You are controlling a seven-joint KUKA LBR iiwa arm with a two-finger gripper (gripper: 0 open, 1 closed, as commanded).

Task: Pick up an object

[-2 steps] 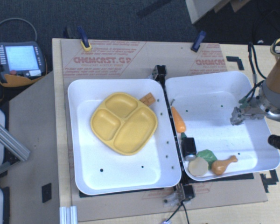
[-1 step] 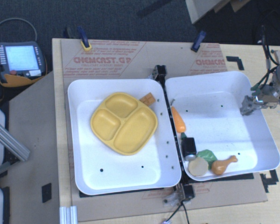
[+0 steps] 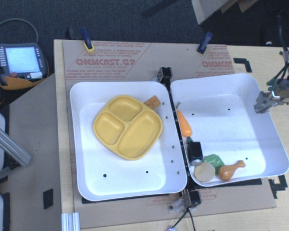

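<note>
Two white bins sit side by side on the bench: the left bin (image 3: 84, 143) and the right bin (image 3: 260, 129). The left one holds a single yellow plate (image 3: 128, 127) with three compartments, lying flat toward the bin's far half, and one small brown block (image 3: 152, 102) that peeks out from behind the plate's far right edge, touching it. The right bin holds five things, all crowded along its left wall and near corner: one carrot (image 3: 184, 123) lying lengthwise just beside the wall, one black block (image 3: 195, 151) just nearer the camera than the carrot, one pale round piece (image 3: 204, 172) in the near left corner, one green piece (image 3: 215, 160) touching it, and one drumstick (image 3: 230, 169) (tan, with its thin end pointing right) beside the green piece. The gripper (image 3: 266, 102) shows at the right bin's right rim, at the far right of the view, with nothing seen between its fingers; how far they stand apart cannot be told from here. Every object in the right bin lies well apart from the gripper, to its left and nearer the camera, with bare bin floor between.
</note>
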